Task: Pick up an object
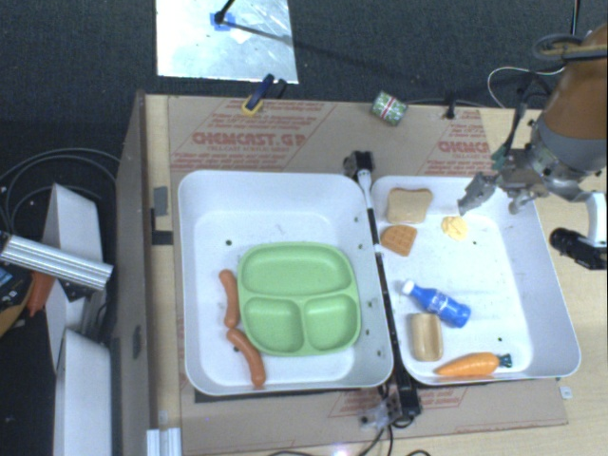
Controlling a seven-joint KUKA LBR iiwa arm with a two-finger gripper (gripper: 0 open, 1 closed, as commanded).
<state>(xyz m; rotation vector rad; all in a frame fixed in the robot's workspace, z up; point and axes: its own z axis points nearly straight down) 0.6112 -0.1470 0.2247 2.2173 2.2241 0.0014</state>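
Camera view: hand (478,196) above right bin's (541,283) far edge, just beside a small yellow object (455,226); fingers look slightly parted, holding nothing, though the view is blurry.

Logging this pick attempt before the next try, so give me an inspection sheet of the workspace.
Surface: two white bins, left bin and right bin, on printed cardboard.
Job's things: right bin holds bread slice, orange pastry, small yellow piece, blue bottle, tan roll, carrot.
Clutter: left bin holds green divided tray, two sausages; green can on cardboard.
Grippers: gripper above right bin's far edge, near yellow piece.
Cables: black loops left; wires by arm.
Surroundings: shiny sheet on dark floor.
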